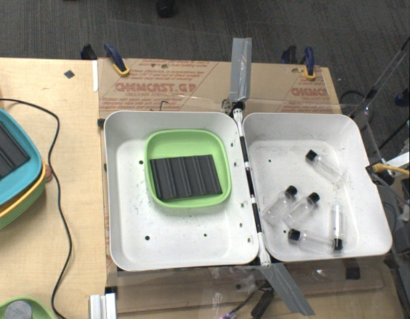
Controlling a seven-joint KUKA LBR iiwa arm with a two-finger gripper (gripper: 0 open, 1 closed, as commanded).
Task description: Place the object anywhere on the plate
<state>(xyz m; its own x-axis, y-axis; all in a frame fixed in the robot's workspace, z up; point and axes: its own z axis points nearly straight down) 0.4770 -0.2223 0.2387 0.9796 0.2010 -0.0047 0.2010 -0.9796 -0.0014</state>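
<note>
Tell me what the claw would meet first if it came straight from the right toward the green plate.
Likely the right bin wall, then the top vial, if low; height unclear.

Overhead light is falling evenly and fairly bright; the frame is reading sharp across the centre. The white bins are running close to overexposed, with soft shadows sitting inside their left walls. The green plate is casting only a faint shadow. Clear vials are blending into the bin floor, with little contrast. The dark carpet at top is showing mild grain.
</note>
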